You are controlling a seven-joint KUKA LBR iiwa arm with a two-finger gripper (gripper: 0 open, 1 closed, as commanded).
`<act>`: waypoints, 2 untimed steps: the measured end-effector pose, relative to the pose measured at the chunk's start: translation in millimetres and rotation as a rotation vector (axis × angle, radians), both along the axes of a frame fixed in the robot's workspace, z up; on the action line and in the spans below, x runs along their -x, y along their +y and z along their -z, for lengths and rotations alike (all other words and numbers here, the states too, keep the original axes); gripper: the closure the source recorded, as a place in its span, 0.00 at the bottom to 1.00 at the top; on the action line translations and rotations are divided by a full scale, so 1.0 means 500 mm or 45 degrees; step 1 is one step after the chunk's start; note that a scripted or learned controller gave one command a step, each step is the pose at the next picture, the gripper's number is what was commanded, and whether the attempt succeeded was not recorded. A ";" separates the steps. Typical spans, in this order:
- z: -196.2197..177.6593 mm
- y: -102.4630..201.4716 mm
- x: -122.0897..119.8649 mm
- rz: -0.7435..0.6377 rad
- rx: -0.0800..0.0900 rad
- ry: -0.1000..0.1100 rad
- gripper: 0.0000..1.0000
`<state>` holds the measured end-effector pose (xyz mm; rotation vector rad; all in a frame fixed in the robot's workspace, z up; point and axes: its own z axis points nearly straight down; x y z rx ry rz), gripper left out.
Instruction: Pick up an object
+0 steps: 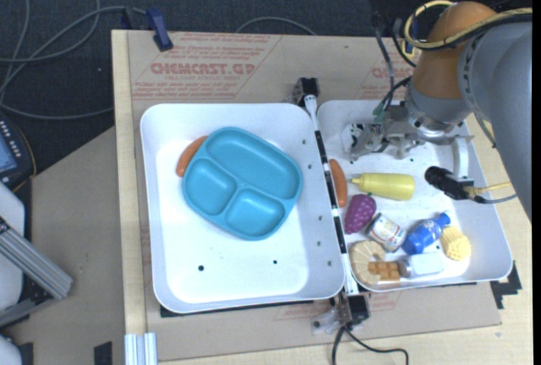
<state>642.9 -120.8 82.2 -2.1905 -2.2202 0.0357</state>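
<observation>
My gripper [378, 140] hangs low over the back of the right bin [490, 266], with the grey arm and its orange band [448, 51] rising behind it. Just in front of it lies a yellow mustard bottle [385, 184], apart from the gripper. Along the bin's left wall lies an orange sausage [338, 182]. Nearer the front sit purple grapes [361, 211], a small can [387, 231], a blue bottle [423, 235], yellow corn [456, 246] and a round cracker [370, 257]. I see nothing held in the gripper.
The left bin [254, 279] holds a blue divided plate [243, 182] with an orange object [187, 157] poking out from under its left edge. A black clip [306, 89] sits where the bins meet at the back. Cables [51, 25] lie on the floor to the left.
</observation>
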 end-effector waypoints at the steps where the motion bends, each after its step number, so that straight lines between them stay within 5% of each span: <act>1: 0.008 0.029 -0.020 0.016 0.013 0.041 0.00; 2: 0.008 0.012 -0.022 0.014 -0.016 0.043 0.00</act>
